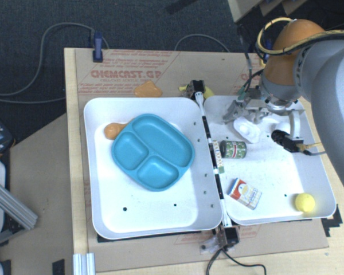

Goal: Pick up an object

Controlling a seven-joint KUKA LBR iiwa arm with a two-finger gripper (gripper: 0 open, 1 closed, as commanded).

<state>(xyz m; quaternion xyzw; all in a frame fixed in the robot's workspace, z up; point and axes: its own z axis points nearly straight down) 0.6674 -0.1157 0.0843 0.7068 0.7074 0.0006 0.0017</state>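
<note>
Two white bins sit side by side on my bench, and I take the black divider (211,148) between them as my landmark. To the right of it, at the far end of the right bin (286,213), I see the gripper (247,119) low over a white crumpled object (248,130); the metal fingers seem spread on either side of its top, but I cannot tell how wide they stand or whether they touch it. That white object is pale, lumpy and small, lying a little right of the divider. Just beside the divider, nearer me than the white object, a green-labelled can (233,149) lies on its side. Further toward the near end, right of the divider, a small red and white carton (245,193) lies flat. Well to the right of the divider, in the near right corner of the bin, sits a yellow ball (304,202). Between carton, can and ball I see bare bin floor. Left of the divider, the left bin (155,216) holds a blue divided plate (152,151), with an orange rounded object (112,130) touching its far left edge.
</note>
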